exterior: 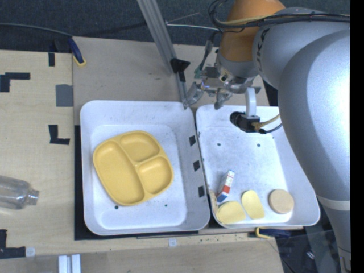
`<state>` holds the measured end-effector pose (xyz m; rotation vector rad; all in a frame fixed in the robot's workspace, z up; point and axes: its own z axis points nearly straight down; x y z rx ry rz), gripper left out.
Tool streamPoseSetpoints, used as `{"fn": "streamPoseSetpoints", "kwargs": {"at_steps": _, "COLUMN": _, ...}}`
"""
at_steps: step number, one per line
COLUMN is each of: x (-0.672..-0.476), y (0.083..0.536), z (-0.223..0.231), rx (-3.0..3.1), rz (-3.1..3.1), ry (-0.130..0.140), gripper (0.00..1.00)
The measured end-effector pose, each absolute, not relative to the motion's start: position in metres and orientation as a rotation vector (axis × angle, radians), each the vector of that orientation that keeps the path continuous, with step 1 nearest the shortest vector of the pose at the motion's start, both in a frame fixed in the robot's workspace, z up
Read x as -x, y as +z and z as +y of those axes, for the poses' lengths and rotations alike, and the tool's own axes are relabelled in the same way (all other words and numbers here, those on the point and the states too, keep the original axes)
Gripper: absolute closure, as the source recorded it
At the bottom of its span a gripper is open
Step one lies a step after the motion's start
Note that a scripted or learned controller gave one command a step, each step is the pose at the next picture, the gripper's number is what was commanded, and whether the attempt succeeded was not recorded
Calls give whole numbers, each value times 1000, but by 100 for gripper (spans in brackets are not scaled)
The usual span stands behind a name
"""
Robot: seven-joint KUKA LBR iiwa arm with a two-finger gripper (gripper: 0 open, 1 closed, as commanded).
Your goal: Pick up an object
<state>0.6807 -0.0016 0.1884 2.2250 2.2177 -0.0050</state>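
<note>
Two shallow white bins were seen side by side on the bench. In the left bin [91, 118] a yellow divided plate [132, 166] was laid flat, its three compartments turned upward, near the bin's centre. The right bin [284, 152] held its things gathered along the near rim, at about six o'clock from its centre: a small red, white and blue tube [226, 186] lay tilted, a yellow piece [230, 212] was set just below it, a second yellow piece [252, 204] lay beside that one at three o'clock, and a tan round disc [281, 201] lay further toward three o'clock, near the bin's right corner.

The arm [318, 95] was seen reaching in from the right, its orange band [247, 24] above the wrist. The gripper [207, 97] was positioned at the far edge of the bins, at twelve o'clock from the right bin's centre, over the seam between the two bins. Two fingers were seen spread apart, and nothing was seen between them. The gripper was well apart from the tube and the pieces at the near rim.

On the bench at nine o'clock from the left bin, a clear plastic bottle [17, 193] was lying on its side.
</note>
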Motion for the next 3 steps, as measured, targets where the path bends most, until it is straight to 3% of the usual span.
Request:
{"fn": "streamPoseSetpoints", "kwargs": {"at_steps": 1, "x": -681, "y": 189, "z": -44, "rx": -2224, "rz": 2218, "ry": -4, "gripper": 0}}
{"fn": "streamPoseSetpoints", "kwargs": {"at_steps": 2, "x": -681, "y": 189, "z": 47, "rx": -2213, "rz": 2232, "ry": 1, "gripper": 0}}
{"fn": "streamPoseSetpoints", "kwargs": {"at_steps": 3, "x": -681, "y": 188, "z": -9, "rx": -2225, "rz": 2218, "ry": -5, "gripper": 0}}
